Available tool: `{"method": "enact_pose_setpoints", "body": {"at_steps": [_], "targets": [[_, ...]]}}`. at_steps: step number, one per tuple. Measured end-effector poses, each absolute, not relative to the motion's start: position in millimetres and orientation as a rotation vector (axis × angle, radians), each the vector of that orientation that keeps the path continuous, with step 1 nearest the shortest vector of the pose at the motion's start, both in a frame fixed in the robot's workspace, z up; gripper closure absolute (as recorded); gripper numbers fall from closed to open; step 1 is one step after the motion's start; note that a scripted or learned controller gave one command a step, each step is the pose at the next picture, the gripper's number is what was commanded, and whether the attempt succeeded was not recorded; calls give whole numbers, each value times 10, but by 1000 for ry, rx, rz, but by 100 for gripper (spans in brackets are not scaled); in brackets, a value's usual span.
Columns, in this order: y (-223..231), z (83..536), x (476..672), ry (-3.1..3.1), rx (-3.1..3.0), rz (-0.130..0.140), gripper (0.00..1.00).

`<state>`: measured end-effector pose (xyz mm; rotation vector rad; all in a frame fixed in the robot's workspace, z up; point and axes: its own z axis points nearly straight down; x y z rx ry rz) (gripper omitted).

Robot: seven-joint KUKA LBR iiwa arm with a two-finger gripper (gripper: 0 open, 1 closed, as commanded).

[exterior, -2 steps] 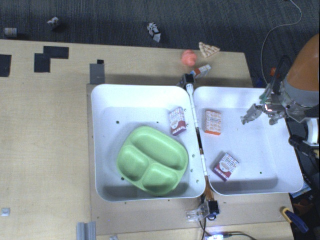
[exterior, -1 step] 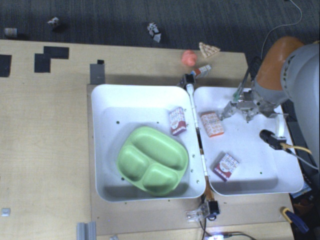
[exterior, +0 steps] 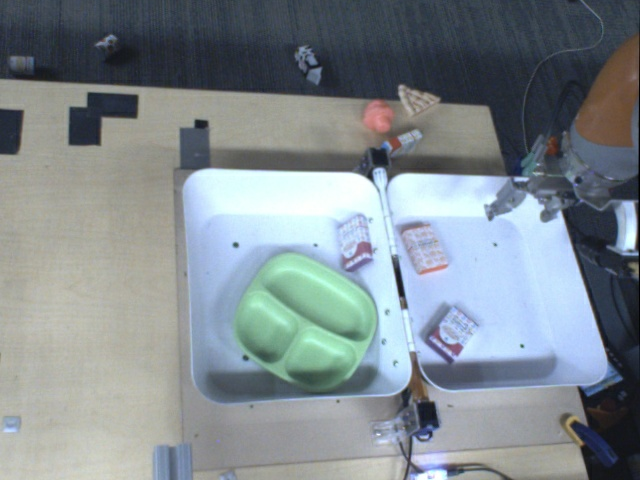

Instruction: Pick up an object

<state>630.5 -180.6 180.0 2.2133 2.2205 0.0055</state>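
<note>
A grey KUKA arm with an orange band reaches in over the far right corner of the right-hand shallow white bin, its two-finger gripper poised with fingers spread apart and nothing between them. Nearest the gripper, toward that bin's far left, lies a small orange-and-white packet; a red-and-white carton sits well apart from the gripper, nearer the bin's front edge. In the left-hand white bin, a green plastic divided tray rests toward the front, with another small red-and-white packet tilted against the right wall. Beyond the bins, on the pale wooden bench, sit a pink ball and a wedge-shaped toy. Dark carpet lies behind, scattered with small items.
</note>
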Motion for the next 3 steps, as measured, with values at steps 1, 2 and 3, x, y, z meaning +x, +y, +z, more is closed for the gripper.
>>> {"method": "enact_pose_setpoints", "body": {"at_steps": [1, 2, 3], "targets": [[-1519, 862, 5833, 2220, 2215, 6, 0], [-2071, 1360, 5640, 2220, 2216, 2, 0], [-1844, 866, 4887, 2220, 2214, 6, 0]]}}
